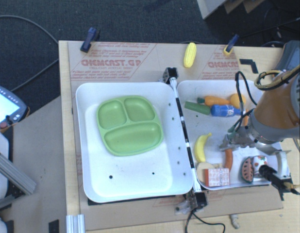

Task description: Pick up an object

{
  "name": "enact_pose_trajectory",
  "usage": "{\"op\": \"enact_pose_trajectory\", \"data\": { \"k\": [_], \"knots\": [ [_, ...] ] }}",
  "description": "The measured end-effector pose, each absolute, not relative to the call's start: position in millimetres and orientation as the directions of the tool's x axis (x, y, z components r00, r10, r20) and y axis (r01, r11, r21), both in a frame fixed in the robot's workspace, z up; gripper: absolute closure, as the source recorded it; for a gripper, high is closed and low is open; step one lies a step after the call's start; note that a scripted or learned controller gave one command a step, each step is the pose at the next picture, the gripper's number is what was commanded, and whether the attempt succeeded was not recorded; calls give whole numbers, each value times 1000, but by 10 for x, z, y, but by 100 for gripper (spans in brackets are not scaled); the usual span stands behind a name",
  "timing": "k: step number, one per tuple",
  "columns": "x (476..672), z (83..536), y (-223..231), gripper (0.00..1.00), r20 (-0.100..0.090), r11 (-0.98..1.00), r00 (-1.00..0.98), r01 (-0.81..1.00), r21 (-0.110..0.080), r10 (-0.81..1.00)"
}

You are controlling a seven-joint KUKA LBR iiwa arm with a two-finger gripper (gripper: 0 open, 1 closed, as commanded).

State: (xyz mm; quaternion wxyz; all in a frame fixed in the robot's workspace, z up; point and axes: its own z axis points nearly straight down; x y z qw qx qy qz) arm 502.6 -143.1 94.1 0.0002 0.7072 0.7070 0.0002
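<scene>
I noted dark carpet (67, 13) around the bench (121, 57). The left bin (91, 178) held a green tray (129, 125). In the right bin (198, 89), at four o'clock, the gripper (232, 143) hovered above an orange sausage (228, 159); whether it gripped, I cannot tell.

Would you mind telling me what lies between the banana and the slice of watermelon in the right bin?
In the camera view, a sausage lies between the banana and the watermelon slice.
</scene>
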Motion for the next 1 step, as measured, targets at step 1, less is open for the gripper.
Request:
{"op": "enact_pose_trajectory", "data": {
  "k": [1],
  "knots": [
    [5326, 1848, -885, 100, 0, 1, -1, 1000, 1, 1000]
  ]
}}
